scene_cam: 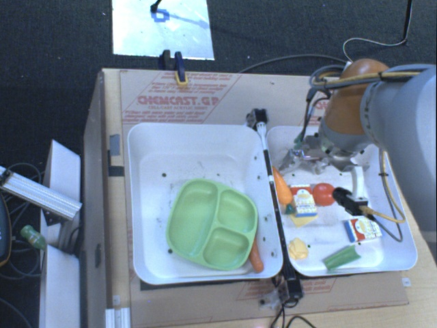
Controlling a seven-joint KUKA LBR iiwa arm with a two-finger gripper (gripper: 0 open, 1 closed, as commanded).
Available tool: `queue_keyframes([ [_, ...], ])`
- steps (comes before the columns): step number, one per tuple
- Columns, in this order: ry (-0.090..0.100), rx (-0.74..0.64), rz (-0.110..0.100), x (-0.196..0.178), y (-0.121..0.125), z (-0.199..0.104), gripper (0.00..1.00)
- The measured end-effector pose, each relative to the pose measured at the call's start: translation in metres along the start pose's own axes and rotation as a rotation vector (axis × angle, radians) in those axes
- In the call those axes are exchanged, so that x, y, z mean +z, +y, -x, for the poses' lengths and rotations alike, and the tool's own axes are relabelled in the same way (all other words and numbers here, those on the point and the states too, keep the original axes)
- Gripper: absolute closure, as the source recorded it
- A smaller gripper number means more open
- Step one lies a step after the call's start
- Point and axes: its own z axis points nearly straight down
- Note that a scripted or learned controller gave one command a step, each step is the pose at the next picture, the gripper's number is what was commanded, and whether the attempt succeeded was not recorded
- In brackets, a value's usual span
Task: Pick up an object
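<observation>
Green divided plate (pixel 213 224) in left bin (pixel 147 183)

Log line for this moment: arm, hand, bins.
arm: over right bin | hand: above bin's far end, nothing seen held | left bin: green tray, carrot | pick: not done

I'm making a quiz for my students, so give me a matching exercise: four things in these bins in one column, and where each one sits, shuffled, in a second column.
Things:
1. Green tray
2. Tomato
3. Green block
4. Small carrot

Places:
A. Right bin, near the front edge
B. Left bin, along the front right edge of the tray
C. Right bin, about the middle, just below the arm
D. Left bin, toward the front

Pairs: 1-D, 2-C, 3-A, 4-B
</observation>
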Motion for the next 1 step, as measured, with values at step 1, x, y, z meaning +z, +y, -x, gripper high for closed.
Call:
queue_keyframes([
  [1, 0.000, -0.001, 0.004, -0.0115, 0.0013, -0.0001, 1.00],
])
